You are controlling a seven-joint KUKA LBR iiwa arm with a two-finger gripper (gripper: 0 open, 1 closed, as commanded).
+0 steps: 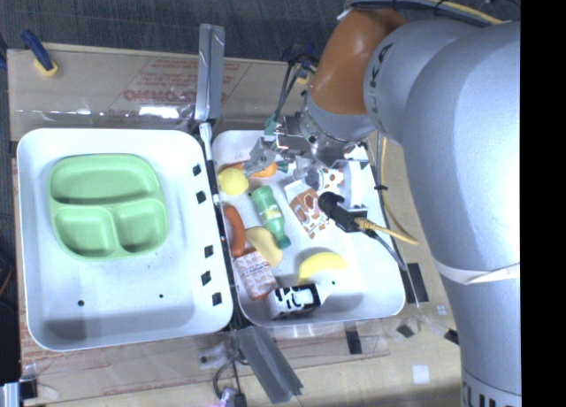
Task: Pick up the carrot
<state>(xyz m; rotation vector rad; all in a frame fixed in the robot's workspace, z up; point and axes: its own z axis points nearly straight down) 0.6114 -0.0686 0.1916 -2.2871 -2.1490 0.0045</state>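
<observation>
Arm: grey with an orange band, reaching in from the right over the right bin.
Pincer: low at the bin's far end; whether it is released or clenched cannot be told.
Carrot: orange, lying by the bin's left wall, just beside a green bottle.
Key relation: carrot lies toward the viewer and left of the pincer, long axis along the wall.
Left bin: holds a green tray.

1. Two white bins are counted;
2. One green divided tray is seen;
3. One green bottle is seen;
4. One hot dog is counted;
5. One banana is counted.
</observation>
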